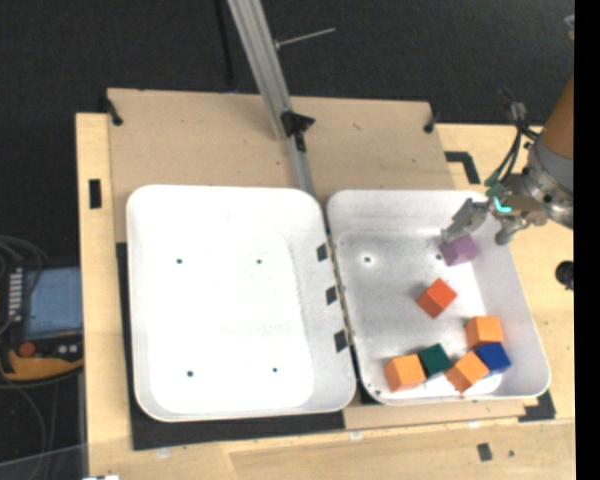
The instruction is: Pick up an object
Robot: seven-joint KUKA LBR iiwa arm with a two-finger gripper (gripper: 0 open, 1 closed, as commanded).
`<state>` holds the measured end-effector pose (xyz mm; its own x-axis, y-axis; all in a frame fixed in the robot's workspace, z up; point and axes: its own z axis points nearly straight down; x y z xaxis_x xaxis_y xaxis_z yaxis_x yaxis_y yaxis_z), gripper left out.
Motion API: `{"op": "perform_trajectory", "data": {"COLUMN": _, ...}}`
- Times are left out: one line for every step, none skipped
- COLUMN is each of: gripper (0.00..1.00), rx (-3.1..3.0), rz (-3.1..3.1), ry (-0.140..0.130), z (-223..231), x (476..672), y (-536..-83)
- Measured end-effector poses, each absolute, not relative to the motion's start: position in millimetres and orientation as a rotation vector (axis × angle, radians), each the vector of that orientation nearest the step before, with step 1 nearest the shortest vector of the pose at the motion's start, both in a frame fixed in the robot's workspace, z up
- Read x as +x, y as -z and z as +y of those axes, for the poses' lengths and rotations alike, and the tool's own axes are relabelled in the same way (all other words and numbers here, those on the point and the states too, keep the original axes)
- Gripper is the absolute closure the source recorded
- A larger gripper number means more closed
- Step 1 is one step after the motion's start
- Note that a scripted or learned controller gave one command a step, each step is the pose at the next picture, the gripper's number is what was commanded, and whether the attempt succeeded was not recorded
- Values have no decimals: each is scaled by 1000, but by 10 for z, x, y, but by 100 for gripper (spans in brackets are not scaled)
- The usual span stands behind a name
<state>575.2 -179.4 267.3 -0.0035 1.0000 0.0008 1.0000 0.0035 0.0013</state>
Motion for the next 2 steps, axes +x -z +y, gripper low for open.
{"op": "perform_trajectory", "data": {"gripper": 0, "rx": 2225, "rz": 2220, "ry": 7, "z": -1825, "x": 5744, "y": -2253}}
{"op": "perform_trajectory", "data": {"gripper": 0, "rx": 2227, "rz": 2219, "ry": 7, "z": -1740, "x": 5701, "y": -1708}}
